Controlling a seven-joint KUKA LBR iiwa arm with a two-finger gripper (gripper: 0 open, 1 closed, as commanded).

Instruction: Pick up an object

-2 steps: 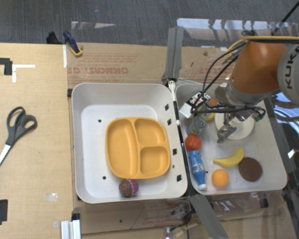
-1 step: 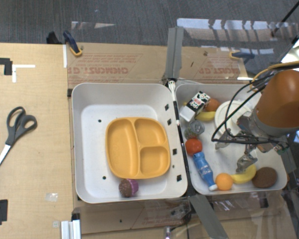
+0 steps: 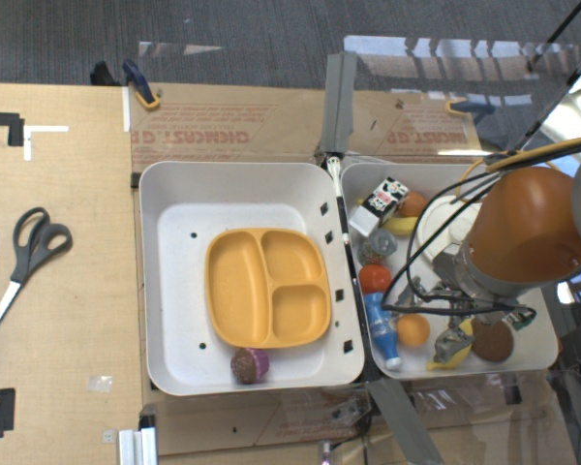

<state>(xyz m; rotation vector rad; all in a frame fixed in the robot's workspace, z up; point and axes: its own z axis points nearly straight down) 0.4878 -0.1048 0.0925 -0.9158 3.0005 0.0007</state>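
Wooden bench (image 3: 58,356), two white bins. Arm (image 3: 518,226) hangs over right bin (image 3: 552,356); blue bottle (image 3: 380,329) lies along its left wall, cap toward near edge.

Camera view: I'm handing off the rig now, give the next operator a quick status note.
Gripper: hidden under the arm's orange band, low over the right bin; its grasp can't be judged.
Things: right bin holds an orange ball, blue bottle, red ball and a black-and-white toy. Left bin has the yellow divided plate and a purple object.
Done: no pick confirmed.
Left: grasp and lift one object.
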